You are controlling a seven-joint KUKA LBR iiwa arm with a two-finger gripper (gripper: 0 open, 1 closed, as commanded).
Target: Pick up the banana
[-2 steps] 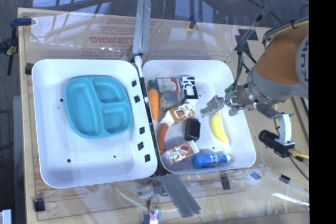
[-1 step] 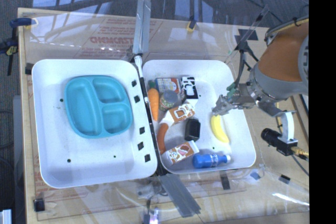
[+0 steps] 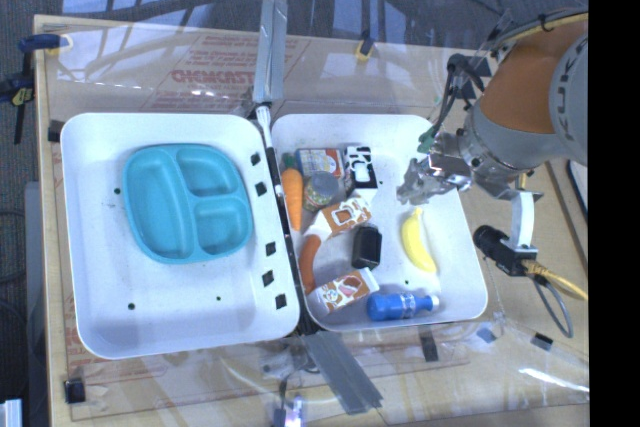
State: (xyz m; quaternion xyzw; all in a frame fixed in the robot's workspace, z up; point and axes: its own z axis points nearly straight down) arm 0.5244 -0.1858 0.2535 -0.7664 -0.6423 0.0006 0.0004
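Left bin (image 3: 90,305) has a big blue divided tray (image 3: 188,202), right bin (image 3: 462,287) is the cluttered one. The gripper (image 3: 428,177) hovers just above the banana's top end; can't tell how it's set. The banana (image 3: 418,240) lies near the right wall, clear of the black box (image 3: 366,246). Looks like a light, smooth plastic toy, so I'd pinch across its middle.

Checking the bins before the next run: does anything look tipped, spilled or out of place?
Nothing looks spilled or damaged. The blue bottle lies on its side in the right bin, among loosely jumbled items. The banana lies apart, below the pincer.
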